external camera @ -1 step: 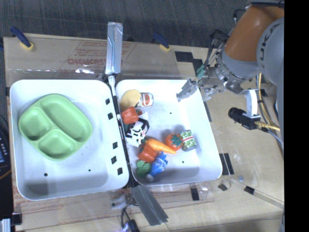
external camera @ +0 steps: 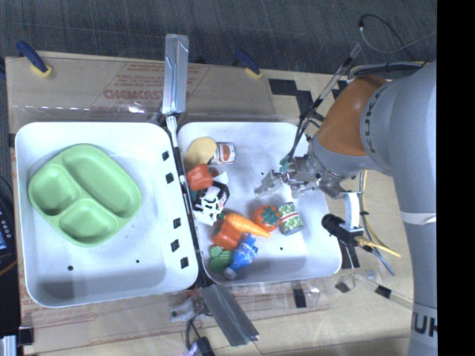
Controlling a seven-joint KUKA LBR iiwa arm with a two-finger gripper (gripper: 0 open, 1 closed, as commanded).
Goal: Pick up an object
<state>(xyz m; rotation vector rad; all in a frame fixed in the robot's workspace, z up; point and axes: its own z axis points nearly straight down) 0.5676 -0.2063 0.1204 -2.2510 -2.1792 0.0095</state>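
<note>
My gripper [external camera: 269, 183] hangs over the right bin [external camera: 323, 252], its metal fingers spread open with nothing between them. It stands just above and slightly right of a red tomato-like toy [external camera: 266, 216] and a small green-labelled can [external camera: 289, 219]. Further left lie an orange carrot [external camera: 239, 225], a black-and-white cow toy [external camera: 211, 201], an orange-red pepper [external camera: 199, 176], a yellow round fruit [external camera: 200, 151] and a small red-and-white can [external camera: 225, 153]. A blue bottle [external camera: 243, 254] and a green toy [external camera: 219, 257] rest near the bin's front left corner.
The left bin [external camera: 44, 280] holds a green three-compartment plate [external camera: 83, 192]. A metal divider bar [external camera: 175, 73] runs between the bins. The grey arm with its orange band [external camera: 356, 117] reaches in from the right, above the right bin's edge.
</note>
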